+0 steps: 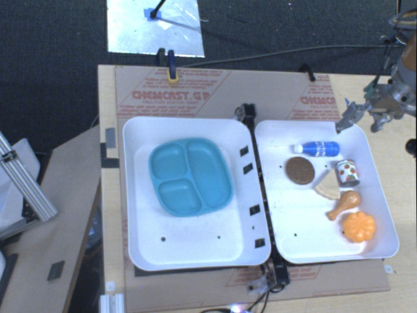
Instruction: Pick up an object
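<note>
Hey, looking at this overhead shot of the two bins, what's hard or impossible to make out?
- Grey two-finger gripper: small and blurred at the camera view's right edge; finger state unclear.
- Arm: cut off by that right edge.
- Small patterned can: print too small to read.
- Pale wedge-shaped piece: partly overlapped by the tan toy drumstick; identity unclear.

The arm reaches in from the right, its pincer (362, 117) spread open, holding nothing.

The left white bin (140, 240) holds a turquoise divided tray (191, 176). The right white bin (384, 240) holds a blue bottle (317, 149), brown disc (300, 171), red-spotted white can (347, 173) and orange pumpkin (359, 226).
</note>
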Motion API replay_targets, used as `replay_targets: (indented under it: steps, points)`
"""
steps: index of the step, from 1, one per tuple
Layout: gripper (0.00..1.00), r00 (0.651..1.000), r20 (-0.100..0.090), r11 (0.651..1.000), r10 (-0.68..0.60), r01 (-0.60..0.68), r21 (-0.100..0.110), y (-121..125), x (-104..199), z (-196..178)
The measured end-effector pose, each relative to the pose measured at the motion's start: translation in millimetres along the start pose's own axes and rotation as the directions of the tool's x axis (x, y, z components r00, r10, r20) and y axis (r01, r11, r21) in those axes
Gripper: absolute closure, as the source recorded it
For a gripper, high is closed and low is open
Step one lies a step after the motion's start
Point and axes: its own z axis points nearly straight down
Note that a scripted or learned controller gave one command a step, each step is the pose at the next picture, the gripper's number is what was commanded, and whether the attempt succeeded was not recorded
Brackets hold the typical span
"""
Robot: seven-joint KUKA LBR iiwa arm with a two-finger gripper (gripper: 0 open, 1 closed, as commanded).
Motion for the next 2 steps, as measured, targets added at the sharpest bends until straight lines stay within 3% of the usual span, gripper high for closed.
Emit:
replay_targets:
  steps: [1,2]
  points:
    - [0.0,1.0,0.002,1.0,-0.003,0.003,-0.012,2,1,-8]
    - [0.0,1.0,0.002,1.0,-0.006,0.006,-0.009,11,5,38]
